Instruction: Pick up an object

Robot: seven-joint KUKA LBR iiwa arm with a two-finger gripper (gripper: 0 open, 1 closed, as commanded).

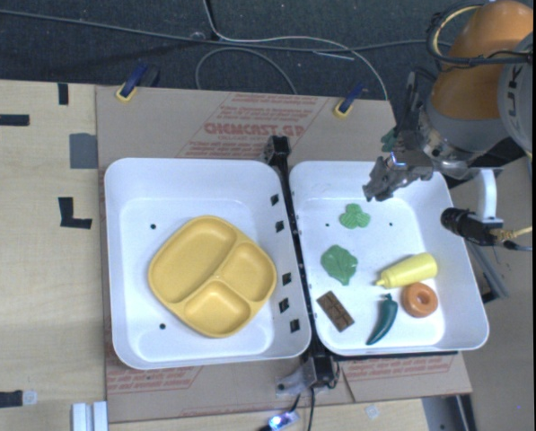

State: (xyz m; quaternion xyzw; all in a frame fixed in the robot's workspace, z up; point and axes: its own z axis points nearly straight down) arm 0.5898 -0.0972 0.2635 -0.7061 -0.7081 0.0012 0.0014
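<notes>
The grey arm's two-finger gripper [381, 187] hangs over the right white bin's [456, 335] far edge, just above the small light-green leafy piece [355, 216]; its grip state cannot be told. Nothing looks lifted, so the pick seems undone.

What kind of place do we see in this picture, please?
Probably a robotics lab bench set up for grasping trials. A robot arm reaches over two white bins; one holds a yellow divided plate, the other toy food such as a mustard bottle. Clamps and cables also show.
</notes>
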